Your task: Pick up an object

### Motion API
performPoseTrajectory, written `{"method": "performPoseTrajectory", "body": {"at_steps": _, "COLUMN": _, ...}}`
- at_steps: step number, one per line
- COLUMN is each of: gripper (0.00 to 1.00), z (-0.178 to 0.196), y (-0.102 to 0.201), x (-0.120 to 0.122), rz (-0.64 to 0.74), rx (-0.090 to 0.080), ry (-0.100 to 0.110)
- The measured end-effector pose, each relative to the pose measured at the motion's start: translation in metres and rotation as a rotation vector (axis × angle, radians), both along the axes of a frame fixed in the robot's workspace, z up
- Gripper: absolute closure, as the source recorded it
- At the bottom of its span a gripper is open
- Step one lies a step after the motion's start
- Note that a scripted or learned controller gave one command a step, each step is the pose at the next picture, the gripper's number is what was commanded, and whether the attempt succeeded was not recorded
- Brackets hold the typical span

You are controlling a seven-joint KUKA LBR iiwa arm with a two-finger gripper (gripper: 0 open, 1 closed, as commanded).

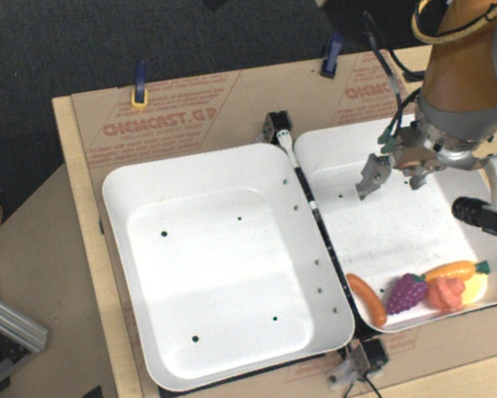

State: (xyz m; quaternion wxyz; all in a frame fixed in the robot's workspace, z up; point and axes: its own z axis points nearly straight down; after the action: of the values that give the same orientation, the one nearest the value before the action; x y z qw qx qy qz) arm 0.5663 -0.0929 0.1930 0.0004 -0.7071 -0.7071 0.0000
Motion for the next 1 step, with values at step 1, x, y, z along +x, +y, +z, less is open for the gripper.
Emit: {"method": "performPoseTrajectory", "body": {"at_steps": 1, "gripper": 0.0, "z": 0.1576, "y": 0.0557, "x": -0.0166, "rz": 0.008, "rx": 0.001, "ry": -0.02}}
